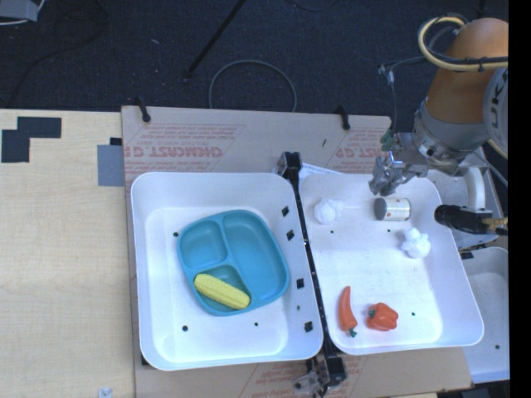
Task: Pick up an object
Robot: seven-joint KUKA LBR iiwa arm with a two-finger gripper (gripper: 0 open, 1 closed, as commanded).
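My arm: grey KUKA arm with an orange band above the wrist (465,65), reaching in from the right of the camera view, over the far edge of the right bin.
My pincer: my 2-finger pincer (387,182) hangs low at the far side of the right shallow white bin (465,322); I cannot tell how wide it stands, since the metal parts blur together from this angle.
Nearest thing: a small white-and-grey cylinder lying on its side (392,209), just below my pincer in the view; I cannot tell whether they touch, and nothing is visibly held.
To my left in the view: a small white crumpled lump (326,211), near the wall between the bins.
Toward the arm's side, nearer the camera: a second white lumpy object (416,242).
Well apart, at the near end of the right bin: a long orange-red pepper with a green stem (346,309) and, just beside it, a squat orange-red bell pepper (382,317).
Left shallow white bin (158,322): well apart from my pincer; it holds a blue plastic divided plate (241,247) with a yellow corn cob (221,291) lying in its near compartment.
Tabletop: pale wood surface (58,264) with a cardboard sheet (207,143) under both bins.
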